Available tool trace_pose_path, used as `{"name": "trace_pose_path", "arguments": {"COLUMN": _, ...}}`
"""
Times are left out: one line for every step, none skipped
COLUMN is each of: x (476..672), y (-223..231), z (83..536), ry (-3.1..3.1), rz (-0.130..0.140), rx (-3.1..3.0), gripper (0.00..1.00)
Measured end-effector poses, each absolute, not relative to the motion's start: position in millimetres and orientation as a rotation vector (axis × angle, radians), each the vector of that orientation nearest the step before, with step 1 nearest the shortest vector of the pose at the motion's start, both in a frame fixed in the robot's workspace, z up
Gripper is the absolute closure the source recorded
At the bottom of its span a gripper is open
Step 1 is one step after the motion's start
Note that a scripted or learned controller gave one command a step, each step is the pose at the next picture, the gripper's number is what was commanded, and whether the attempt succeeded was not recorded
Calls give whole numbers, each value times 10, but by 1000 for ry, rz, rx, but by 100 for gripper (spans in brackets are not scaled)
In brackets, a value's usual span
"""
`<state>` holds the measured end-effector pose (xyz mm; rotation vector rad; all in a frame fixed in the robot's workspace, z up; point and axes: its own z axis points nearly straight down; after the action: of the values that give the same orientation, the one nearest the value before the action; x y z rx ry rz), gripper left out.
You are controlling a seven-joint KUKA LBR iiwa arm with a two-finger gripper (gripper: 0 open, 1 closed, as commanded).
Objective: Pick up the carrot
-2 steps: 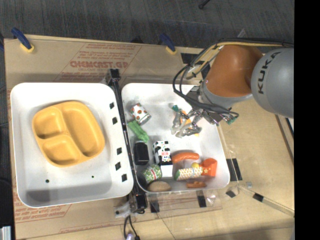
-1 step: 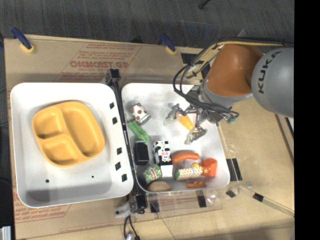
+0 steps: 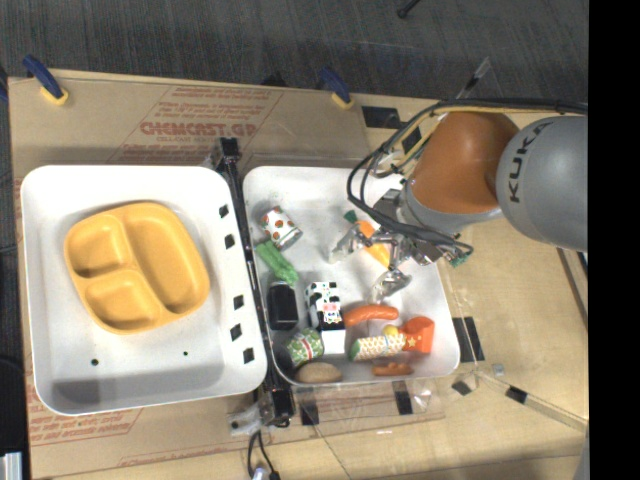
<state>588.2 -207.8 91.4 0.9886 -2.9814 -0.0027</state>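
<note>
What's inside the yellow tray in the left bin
The yellow tray shows three compartments, all bare yellow plastic with nothing in them. The bin floor beneath the tray is covered, so that cannot be seen.

One fixed camera, mounted above the table (image 3: 150, 118), looking down at a slant from a middle distance. Both bins sit in frame side by side: left bin (image 3: 40, 268) at left-centre, right bin (image 3: 320, 188) at centre, dark floor along the top edge. Arm (image 3: 540, 178) enters from the right.
</note>
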Motion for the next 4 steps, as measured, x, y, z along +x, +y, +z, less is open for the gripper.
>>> {"name": "trace_pose_path", "arguments": {"x": 5914, "y": -2052, "z": 1039, "ry": -2983, "rz": 0, "rx": 1002, "gripper": 100}}
{"name": "trace_pose_path", "arguments": {"x": 5911, "y": -2051, "z": 1034, "ry": -2982, "rz": 0, "rx": 1002, "gripper": 0}}
{"name": "trace_pose_path", "arguments": {"x": 6110, "y": -2102, "z": 938, "ry": -3041, "rz": 4, "rx": 813, "gripper": 0}}
{"name": "trace_pose_path", "arguments": {"x": 6135, "y": -2092, "z": 1060, "ry": -3046, "rz": 9, "rx": 821, "gripper": 100}}
